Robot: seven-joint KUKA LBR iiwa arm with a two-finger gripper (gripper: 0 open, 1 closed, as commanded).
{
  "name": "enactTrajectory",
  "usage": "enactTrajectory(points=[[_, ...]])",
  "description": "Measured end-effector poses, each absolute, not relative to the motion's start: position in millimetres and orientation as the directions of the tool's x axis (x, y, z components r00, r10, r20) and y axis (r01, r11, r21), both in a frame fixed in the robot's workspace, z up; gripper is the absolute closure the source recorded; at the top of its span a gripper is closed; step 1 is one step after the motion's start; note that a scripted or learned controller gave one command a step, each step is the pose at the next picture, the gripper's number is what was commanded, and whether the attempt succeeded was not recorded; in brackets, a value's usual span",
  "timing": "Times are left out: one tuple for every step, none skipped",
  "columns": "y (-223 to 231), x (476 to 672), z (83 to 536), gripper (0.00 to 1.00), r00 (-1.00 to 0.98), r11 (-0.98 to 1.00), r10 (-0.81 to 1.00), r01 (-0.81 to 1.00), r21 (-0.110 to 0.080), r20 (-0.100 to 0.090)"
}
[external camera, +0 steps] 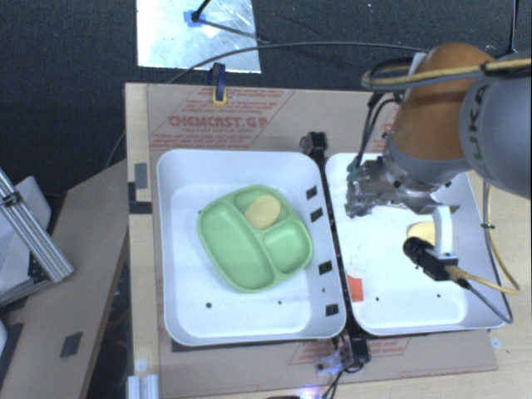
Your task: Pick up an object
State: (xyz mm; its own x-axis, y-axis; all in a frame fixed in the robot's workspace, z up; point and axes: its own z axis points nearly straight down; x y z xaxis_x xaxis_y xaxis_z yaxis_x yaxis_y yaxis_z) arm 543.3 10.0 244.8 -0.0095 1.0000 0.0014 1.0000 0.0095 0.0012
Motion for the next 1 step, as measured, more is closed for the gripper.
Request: enactTrajectory(points=[[68.1,551.8,245.4,1.0,-0.01,0.01,1.0,1.0,0.003,0.002]])
